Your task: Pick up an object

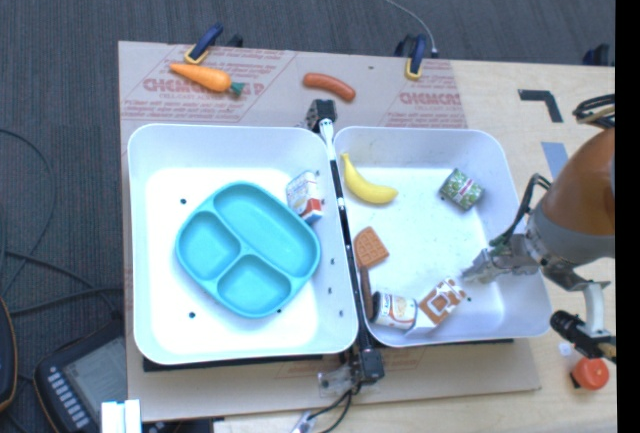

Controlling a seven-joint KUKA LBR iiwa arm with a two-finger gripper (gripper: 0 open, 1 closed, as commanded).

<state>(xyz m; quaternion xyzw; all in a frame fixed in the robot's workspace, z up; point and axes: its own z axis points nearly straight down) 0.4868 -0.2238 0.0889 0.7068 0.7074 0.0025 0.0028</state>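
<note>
My gripper (478,268) reaches into the right bin (500,161) from the right and hangs low over its near right part. Just left and below it lies an orange and white patterned packet (443,302), close to the gripper's tip; whether they touch I cannot tell. A small can (395,311) lies on its side next to the packet at the bin's front edge. Further in the same bin are a brown cracker (371,247), a yellow banana (368,183) and a green packet (461,189).
The left bin (150,181) bears a blue divided plate (248,247) and a small carton (305,194) by the shared wall. On the board behind the bins lie a carrot (203,77) and a sausage (329,86), with clamps at the back edge.
</note>
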